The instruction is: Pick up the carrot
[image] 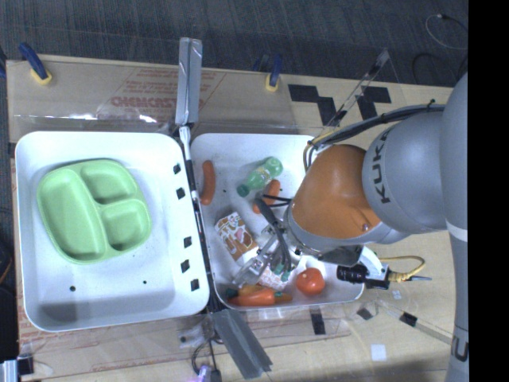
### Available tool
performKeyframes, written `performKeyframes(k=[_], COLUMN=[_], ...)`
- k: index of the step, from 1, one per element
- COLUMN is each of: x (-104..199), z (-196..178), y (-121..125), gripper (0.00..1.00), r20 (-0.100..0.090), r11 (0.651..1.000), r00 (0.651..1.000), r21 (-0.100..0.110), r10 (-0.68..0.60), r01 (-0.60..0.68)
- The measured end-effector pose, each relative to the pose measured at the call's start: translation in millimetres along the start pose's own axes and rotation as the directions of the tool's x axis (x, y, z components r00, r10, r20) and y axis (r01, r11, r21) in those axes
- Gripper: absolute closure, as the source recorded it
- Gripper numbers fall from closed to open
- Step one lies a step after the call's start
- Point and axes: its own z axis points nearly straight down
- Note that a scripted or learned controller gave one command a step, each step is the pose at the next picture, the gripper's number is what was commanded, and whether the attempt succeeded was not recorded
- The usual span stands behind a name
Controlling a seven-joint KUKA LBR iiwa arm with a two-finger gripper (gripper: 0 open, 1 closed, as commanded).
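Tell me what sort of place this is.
Probably a robotics lab's pick-and-place bench: a KUKA arm over two white bins, toy food such as a carrot and tomato, and a green divided tray.

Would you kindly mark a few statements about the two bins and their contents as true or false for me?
1. The green divided tray lies in the left bin. True.
2. The tomato sits in the left bin. False: it is in the right bin, near its front edge.
3. The gripper is over the right bin. True.
4. The green bottle rests on the tray. False: it lies in the right bin, toward the back.
5. The carrot lies by the right bin's front edge. True.
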Motion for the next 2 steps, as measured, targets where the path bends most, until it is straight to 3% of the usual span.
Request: performKeyframes(k=[1,2], x=[14.5,-11.0], z=[-100.0,-227.4], y=[18.4,-13.3], gripper=[0.0,0.0], r20=[0.0,0.003], r11=[0.998,1.0], r00=[0.998,1.0], r21=[0.0,0.0], r10=[0.057,0.01], r01=[-0.057,-0.01])
